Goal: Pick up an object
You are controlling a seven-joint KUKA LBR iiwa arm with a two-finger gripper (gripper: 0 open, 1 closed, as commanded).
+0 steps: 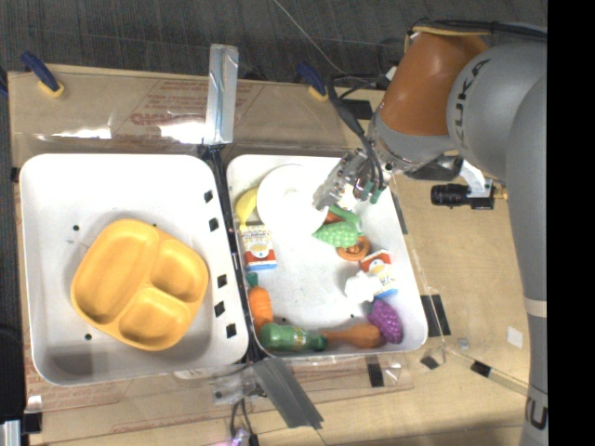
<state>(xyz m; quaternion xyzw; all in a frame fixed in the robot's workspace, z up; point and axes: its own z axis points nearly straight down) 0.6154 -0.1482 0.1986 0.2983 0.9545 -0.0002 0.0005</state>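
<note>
Gripper point(346, 191): hanging over the right bin point(307, 291), at its 1 o'clock corner; I cannot tell its state.
Nearest object: green toy point(337, 231) lying just below the gripper, toward 6 o'clock, touching an orange piece point(352, 251).
Handling: probably light, hard, slippery plastic, judging by its sheen.
Hold: across its narrow middle, I judge.
Left bin: yellow divided tray point(139, 283) sitting in it.
</note>
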